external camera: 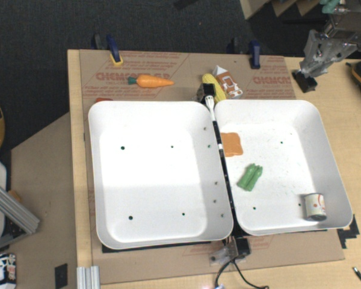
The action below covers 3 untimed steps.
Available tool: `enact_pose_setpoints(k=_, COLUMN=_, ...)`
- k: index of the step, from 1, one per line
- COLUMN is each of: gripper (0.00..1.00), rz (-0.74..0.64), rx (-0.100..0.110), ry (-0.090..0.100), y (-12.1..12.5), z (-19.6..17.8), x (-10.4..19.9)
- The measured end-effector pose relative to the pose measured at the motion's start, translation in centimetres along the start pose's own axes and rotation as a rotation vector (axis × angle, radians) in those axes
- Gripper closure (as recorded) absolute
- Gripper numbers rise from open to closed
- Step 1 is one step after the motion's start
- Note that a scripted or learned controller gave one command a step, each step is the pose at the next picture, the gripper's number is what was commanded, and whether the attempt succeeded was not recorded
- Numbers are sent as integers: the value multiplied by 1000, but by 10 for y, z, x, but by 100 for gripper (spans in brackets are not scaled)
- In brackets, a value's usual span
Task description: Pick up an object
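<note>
Right now three objects are sitting in the right bin (325, 138): an orange flat piece (231, 144) by the left wall, a green piece (250, 177) just below it, a small can (314, 206) lying in the near right corner. Left bin (108, 125) is sitting beside it. Carrot (151, 82) is lying on the surface (168, 65) behind. Claw (316, 56) is hanging at top right, well apart; can't tell its state.
</note>
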State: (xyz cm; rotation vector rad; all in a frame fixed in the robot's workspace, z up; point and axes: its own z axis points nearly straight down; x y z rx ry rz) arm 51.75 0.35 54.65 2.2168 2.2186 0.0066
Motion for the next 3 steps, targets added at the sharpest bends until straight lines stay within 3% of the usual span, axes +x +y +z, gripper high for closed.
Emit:
enact_pose_setpoints(k=1, gripper=100, rz=11, rx=8, ry=-1, y=-35, z=11, x=-86)
enact_pose_setpoints(k=2, gripper=100, rz=-13, rx=17, ry=3, y=-13, z=104, x=52)
enact_pose_setpoints(k=3, gripper=100, rz=-10, rx=11, ry=3, y=-41, z=107, x=128)
